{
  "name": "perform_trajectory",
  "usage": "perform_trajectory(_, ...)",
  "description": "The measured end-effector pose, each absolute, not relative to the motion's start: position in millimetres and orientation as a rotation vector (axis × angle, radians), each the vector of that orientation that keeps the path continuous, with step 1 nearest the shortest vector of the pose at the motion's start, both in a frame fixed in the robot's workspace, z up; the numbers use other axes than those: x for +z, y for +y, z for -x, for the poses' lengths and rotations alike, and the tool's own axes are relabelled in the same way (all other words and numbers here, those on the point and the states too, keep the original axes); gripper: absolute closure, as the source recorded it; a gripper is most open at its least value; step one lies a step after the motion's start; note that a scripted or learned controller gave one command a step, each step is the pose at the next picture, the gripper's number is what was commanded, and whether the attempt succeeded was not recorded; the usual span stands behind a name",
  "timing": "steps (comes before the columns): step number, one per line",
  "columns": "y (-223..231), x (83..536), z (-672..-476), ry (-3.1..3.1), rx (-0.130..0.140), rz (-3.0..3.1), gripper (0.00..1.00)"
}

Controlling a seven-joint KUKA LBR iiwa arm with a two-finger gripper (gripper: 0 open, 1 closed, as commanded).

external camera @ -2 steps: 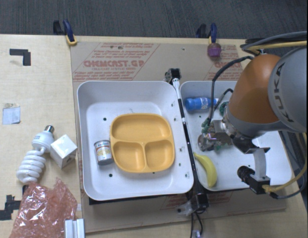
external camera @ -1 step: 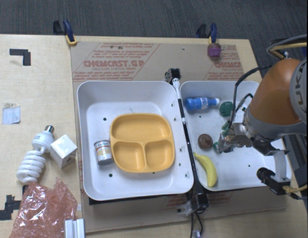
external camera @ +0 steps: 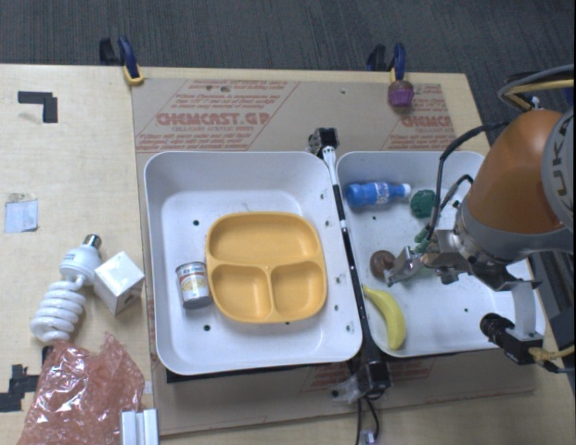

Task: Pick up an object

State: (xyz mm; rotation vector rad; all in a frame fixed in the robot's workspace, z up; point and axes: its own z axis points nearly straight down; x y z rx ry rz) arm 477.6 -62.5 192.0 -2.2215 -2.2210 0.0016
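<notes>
Looking down on the bench, we see the grey arm with its orange band (external camera: 519,179) reaching into the right white bin (external camera: 454,336), its two-finger gripper (external camera: 405,267) low over the bin floor. The metal fingertips sit just beside a small brown rounded object (external camera: 381,263), near enough that they may touch; we cannot tell whether they are spread or pressed together, nor whether anything lies between them. In the same bin a yellow banana (external camera: 388,314) lies below the gripper, a blue plastic bottle (external camera: 376,194) lies near the far wall, and a dark green round thing (external camera: 422,202) lies just right of the bottle. The left white bin (external camera: 167,341) holds a yellow three-compartment tray (external camera: 266,267) with a small tin can (external camera: 191,284) just beside its left edge.
</notes>
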Motion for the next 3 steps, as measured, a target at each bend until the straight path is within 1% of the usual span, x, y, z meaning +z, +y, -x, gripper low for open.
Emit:
perform_trajectory(1,-101.0,96.5,-490.9,-2.226,-0.012,2.234,0.00)
perform_trajectory(2,-100.1,102.2,-488.3,-2.221,-0.003,2.226,1.00)
perform_trajectory(3,-50.7,192.3,-478.3,-2.223,0.000,2.221,1.00)
